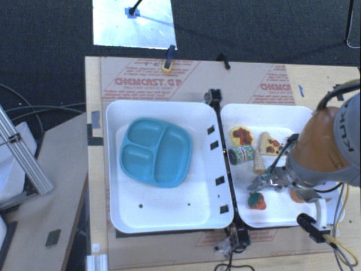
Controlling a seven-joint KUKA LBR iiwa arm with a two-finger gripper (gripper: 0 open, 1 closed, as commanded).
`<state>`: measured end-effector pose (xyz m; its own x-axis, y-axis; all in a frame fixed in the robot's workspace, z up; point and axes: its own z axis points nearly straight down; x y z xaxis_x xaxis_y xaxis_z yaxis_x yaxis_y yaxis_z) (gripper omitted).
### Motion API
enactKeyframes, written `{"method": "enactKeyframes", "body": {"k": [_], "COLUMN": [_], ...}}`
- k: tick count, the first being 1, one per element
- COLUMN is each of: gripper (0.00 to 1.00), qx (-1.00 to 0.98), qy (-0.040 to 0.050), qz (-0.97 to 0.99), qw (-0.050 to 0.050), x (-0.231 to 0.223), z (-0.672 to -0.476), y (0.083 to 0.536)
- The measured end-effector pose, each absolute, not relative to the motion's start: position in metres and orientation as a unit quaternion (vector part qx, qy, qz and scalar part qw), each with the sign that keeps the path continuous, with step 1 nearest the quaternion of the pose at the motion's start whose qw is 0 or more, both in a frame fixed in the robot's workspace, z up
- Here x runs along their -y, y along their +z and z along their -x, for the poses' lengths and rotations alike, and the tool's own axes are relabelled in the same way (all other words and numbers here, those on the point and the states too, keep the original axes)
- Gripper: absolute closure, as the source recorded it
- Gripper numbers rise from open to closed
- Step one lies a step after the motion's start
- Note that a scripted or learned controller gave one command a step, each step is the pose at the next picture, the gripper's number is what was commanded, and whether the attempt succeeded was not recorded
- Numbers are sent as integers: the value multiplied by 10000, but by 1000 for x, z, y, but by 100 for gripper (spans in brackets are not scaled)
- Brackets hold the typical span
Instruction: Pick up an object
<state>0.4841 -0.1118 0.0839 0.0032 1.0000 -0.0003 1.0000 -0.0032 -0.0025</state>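
My gripper (260, 183) hangs low over the right bin (282, 113), at the end of the grey arm with its orange band (324, 137). Just below its tip lies a red strawberry toy (257, 201). To its upper left a small green-labelled can (241, 154) lies on its side, with a beige cone-shaped piece (258, 164) beside it. Two pizza-slice toys (241, 135) (269, 144) lie farther back. An orange piece (296, 195) peeks out from under the arm. Nothing shows held in the gripper.
The left bin (130, 208) holds a blue divided plate (156, 152). A black divider with clips (221, 157) runs between the bins. A yellow-handled tool (168, 61) lies on the cardboard behind them. Cables hang at the front right corner (333, 241).
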Motion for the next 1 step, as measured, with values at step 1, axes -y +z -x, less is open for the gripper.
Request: {"method": "enactKeyframes", "body": {"k": [1], "gripper": [0], "qx": [7097], "qy": [-18], "qz": [7045], "qw": [-17], "x": [81], "z": [-528], "y": [85]}}
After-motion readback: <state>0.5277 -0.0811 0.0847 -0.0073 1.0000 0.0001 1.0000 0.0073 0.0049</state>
